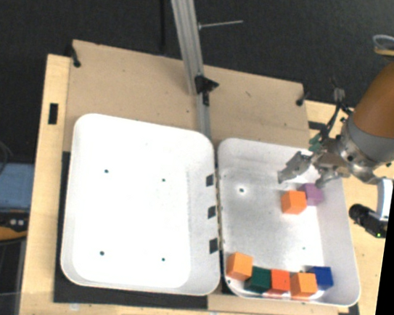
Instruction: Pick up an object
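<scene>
**Crowded pair under the hand: risk of a nudge instead of a grasp**

Dark carpet all round, with a pale wooden desk at centre, carrying two shallow white bins side by side. Crossed from 12 o'clock by a slanted metal rail. Off the desk at 9 o'clock, a small blue device amid cables.

Left bin at 9 o'clock of the right bin. Inside the right bin, toward its 1 o'clock corner: an orange cube, with a purple cube touching or just beside it at its 1 o'clock. Along the 6 o'clock wall, a tight row of five more blocks: orange, green, orange, orange, blue.

Reaching in from 3 o'clock, the grey-and-orange arm, with the hand poised just at 12 o'clock of the orange and purple pair. Spread or pressed together: impossible to tell from this slant. Nothing seen held.

Likely trouble from here:
- Descending between the two cubes and wedging them apart, or catching both at once, because of how close they sit.
- Landing on a cube's top edge and tipping or shoving it toward the 3 o'clock wall.
- Closing on a corner and squeezing the cube out sideways.
- Grazing the bin's rim, given the nearness of the wall.

No brand, label or readable writing anywhere.
</scene>
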Controlling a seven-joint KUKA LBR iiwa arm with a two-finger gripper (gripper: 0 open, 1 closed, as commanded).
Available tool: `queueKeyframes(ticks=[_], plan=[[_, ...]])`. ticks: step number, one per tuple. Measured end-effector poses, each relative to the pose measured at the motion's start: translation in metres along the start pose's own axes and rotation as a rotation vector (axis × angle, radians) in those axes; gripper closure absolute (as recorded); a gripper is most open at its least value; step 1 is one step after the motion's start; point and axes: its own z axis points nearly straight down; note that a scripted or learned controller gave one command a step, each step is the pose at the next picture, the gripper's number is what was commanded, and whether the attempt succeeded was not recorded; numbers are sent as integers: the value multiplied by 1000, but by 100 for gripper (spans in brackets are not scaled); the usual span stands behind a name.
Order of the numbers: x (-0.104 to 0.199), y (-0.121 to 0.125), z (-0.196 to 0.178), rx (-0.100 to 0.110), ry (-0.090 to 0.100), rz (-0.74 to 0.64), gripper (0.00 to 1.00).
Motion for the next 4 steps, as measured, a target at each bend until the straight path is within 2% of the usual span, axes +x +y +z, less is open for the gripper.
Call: queueKeyframes(ticks=[1, 2, 3, 4], plan=[[5, -5, 46, -1, 0, 2, 0], [-2, -4, 104, -11, -5, 1, 0], [-2, -2, 88, -16, -1, 8, 100], [0, -3, 44, -11, 1, 0, 100]])
